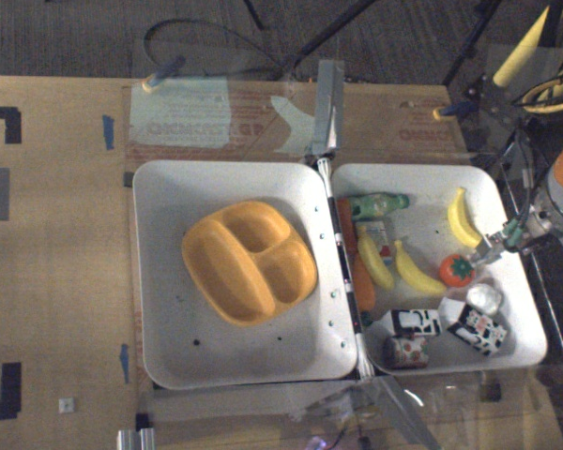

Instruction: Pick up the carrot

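camera view: carrot (pixel 356 256) lies well left of end effector (pixel 493 247).

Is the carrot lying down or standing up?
Lying down. The carrot stretches flat along the right bin's left wall, beside a banana, away from the claw.

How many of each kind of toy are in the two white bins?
Bananas: 3
Carrot: 1
Tomato: 1
Green bottle: 1
Black-and-white cartons: 2
Small can: 1
Orange divided plate: 1
Small white object: 1
Total: 11
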Available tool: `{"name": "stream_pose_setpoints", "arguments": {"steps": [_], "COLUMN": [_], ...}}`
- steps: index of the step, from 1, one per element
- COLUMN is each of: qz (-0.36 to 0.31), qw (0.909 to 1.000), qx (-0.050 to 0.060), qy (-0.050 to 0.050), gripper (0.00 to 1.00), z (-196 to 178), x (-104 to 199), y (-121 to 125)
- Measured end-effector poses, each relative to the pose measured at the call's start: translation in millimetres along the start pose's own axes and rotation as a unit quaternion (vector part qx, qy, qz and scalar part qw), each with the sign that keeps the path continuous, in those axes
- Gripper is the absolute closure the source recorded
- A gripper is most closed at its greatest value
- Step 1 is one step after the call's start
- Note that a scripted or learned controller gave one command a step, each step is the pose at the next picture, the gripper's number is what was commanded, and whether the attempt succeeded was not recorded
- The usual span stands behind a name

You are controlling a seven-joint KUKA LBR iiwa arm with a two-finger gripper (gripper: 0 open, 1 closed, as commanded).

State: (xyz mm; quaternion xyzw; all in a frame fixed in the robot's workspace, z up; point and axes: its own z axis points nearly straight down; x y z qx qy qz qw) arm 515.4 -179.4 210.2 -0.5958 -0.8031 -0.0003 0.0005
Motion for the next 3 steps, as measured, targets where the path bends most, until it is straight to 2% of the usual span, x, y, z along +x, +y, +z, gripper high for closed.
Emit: {"name": "stream_pose_setpoints", "arguments": {"steps": [1,2,3], "qz": [-0.204,-0.087,-0.087], "qw": [0.9789,0.9962,0.9962], "qx": [-0.001,-0.002,-0.004], "qy": [0.0,-0.002,-0.003], "gripper": [1.0,1.0,1.0], "z": [28.7,3.6,-6.9], "x": [-9.9,54.0,53.4], "y": [8.8,50.2,51.4]}}
